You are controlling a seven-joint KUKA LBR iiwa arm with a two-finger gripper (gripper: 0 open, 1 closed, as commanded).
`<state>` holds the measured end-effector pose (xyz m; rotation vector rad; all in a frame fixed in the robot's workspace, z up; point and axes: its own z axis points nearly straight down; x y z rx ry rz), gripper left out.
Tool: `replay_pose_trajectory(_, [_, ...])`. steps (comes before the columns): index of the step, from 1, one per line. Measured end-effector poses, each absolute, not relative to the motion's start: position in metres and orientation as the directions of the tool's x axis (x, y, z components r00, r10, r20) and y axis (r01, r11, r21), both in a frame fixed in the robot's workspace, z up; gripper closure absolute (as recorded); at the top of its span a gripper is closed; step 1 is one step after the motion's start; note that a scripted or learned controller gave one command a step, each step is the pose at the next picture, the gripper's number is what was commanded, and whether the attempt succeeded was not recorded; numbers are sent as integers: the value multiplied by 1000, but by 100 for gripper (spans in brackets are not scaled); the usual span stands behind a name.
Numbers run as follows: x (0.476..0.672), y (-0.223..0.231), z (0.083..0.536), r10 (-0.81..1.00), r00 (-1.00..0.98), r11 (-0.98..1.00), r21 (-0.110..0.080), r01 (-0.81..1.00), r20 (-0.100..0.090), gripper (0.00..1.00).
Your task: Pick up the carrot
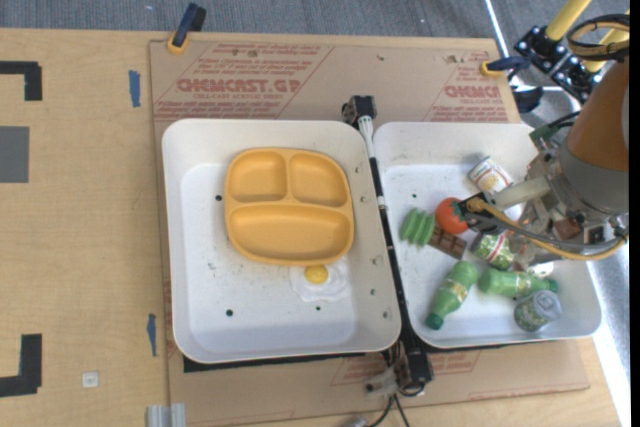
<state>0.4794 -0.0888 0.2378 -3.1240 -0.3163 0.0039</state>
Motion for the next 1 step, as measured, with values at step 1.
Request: replay_pose_trajectory(1, [479, -87, 238, 207, 978, -978, -3, 207, -3, 100])
